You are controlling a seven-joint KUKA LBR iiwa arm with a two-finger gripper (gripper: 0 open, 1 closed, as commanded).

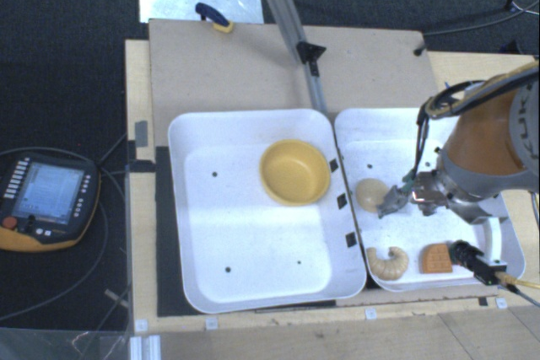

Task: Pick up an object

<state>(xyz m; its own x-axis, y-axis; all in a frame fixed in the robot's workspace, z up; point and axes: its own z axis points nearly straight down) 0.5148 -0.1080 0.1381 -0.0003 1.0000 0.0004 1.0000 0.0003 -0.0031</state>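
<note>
Objects for picking lie in the right-hand bin (371, 131), one of two shallow white bins set side by side on the bench. A pale round object (369, 194) rests near that bin's left wall, about midway along it. A curled, croissant-shaped piece (388, 263) lies at the bin's near edge, with a small orange-brown square item (436, 258) just to its right. The gripper (396, 201) sits low over the right bin, just beside the pale round object; its grey fingers point toward that object, but the view is too coarse to tell how far apart they stand or whether anything lies between them. Behind the gripper, the arm (485, 139) enters from the right, its orange band and grey wrist covering part of the bin, with dark cables looping above it. The left bin (245, 265) holds a yellow bowl (294, 171), upright, near its far right corner. Both bins rest on a tan board (228, 63) over a light wooden bench top (135, 181). A metal pole (283, 4) slants across the board from above. A small blue and yellow clamp (213, 16) sits at the board's far edge. On the dark carpet (59, 38) to the left lies a control pendant (44, 198) with a lit screen and a trailing cable.
</note>
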